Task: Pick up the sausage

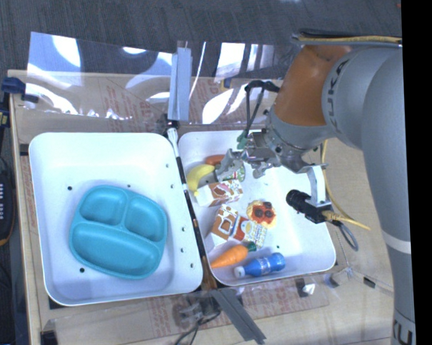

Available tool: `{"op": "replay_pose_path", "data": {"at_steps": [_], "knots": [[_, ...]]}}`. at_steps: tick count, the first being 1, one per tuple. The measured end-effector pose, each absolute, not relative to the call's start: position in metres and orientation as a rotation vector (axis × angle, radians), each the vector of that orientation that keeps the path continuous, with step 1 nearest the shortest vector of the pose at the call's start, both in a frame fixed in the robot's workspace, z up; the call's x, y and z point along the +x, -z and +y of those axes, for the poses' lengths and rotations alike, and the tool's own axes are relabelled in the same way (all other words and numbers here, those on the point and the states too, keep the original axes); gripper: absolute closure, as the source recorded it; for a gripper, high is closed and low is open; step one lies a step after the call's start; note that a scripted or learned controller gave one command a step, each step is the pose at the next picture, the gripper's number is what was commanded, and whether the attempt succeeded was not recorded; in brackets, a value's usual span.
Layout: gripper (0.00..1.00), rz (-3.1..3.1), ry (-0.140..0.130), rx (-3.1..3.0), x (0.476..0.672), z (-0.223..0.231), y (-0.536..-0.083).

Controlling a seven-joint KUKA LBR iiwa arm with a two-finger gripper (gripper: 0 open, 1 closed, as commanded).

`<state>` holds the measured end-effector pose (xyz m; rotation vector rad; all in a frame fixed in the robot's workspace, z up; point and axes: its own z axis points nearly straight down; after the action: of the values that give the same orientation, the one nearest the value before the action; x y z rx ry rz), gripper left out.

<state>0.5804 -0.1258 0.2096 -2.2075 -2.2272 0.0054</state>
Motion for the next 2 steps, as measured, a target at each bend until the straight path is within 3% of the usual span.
{"op": "replay_pose_path", "data": {"at_steps": [1,2], "knots": [[0.00,-2.383,0.002,-2.051,0.658,-0.150,-0.109],[0.00,-2.452,0.002,-1.972,0.658,-0.186,-0.095]]}}
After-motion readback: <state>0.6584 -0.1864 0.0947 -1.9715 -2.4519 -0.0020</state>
